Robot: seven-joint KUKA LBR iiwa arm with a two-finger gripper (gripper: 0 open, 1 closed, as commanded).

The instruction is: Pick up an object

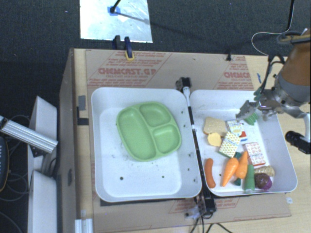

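Toy food sits piled in rt bin (pixel 286 149): bread slice (pixel 214 125), carrots (pixel 230 170), sausage (pixel 209 173), small cartons (pixel 230 143). Jaws (pixel 249 111) hover over bin's upper part, just above the pile; can't tell if spread or pinching. Lt bin (pixel 104 144) holds green divided plate (pixel 148 130). Both on worktop (pixel 146 67).

Protective sheet (pixel 146 69), far behind the fingers: red print "CHEMCAST GP", repeated in slanted rows, some rows upside down.
Same sheet near the right bin (pixel 286 178): the print repeats, too broken to read fully.
Small cartons (pixel 245 142) below the fingers: coloured print, too small to read.
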